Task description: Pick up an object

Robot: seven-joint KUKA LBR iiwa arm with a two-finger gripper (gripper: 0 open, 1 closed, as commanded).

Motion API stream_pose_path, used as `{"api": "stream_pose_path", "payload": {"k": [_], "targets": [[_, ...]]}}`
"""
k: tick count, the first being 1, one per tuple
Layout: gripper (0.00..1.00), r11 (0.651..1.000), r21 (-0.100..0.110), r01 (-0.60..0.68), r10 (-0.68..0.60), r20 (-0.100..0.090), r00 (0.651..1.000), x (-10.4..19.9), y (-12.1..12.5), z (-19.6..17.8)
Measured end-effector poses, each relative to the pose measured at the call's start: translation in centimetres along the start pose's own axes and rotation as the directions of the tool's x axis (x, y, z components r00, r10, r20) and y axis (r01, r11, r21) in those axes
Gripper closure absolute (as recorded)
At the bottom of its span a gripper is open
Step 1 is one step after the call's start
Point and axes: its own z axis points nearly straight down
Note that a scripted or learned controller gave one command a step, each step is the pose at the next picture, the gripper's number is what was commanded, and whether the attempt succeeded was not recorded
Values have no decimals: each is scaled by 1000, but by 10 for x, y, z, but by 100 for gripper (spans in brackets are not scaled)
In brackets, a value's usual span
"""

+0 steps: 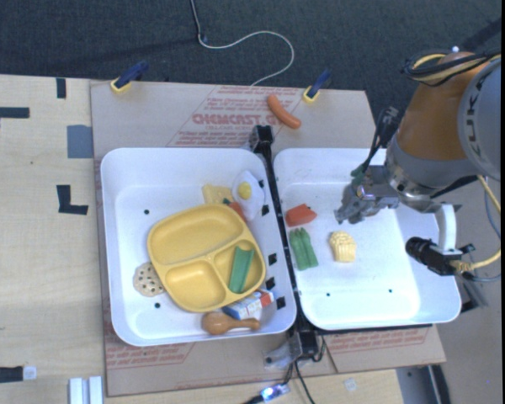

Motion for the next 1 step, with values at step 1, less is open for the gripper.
{"api": "stream_pose_path", "payload": {"k": [1], "targets": [[100,1000,-2,3,-3,-1,1000,14,6,-11]]}}
